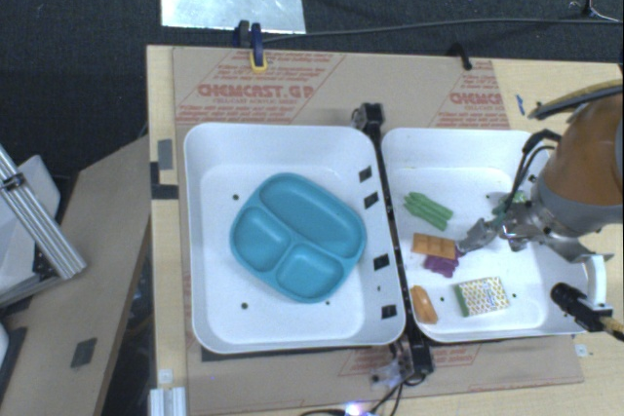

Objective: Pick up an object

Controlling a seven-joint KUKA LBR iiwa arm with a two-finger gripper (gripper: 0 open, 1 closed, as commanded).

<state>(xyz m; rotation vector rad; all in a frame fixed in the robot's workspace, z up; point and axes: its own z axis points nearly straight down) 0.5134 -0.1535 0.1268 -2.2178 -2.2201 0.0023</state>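
Reaching in over the right bin from its right side, my arm hangs above that bin's right half, and my pincer sits low toward the bin's middle, its grey tip pointing left. Whether its fingers are spread or pressed together I cannot tell, since they are small and blurred against the white floor. Nothing shows between them. Using the right bin as my landmark: a green ridged piece lies in its upper left part, just left of and above my pincer's tip, apart from it. An orange flat piece lies in the bin's left middle, with a small purple piece touching its lower edge; both are just left of my pincer's tip. A patterned packet lies near the bin's front wall, below my pincer. An orange rounded piece lies in the bin's front left corner. Left of the right bin, touching it along the dividing wall, stands the left bin, holding a blue divided plate. Both bins rest on the bench.
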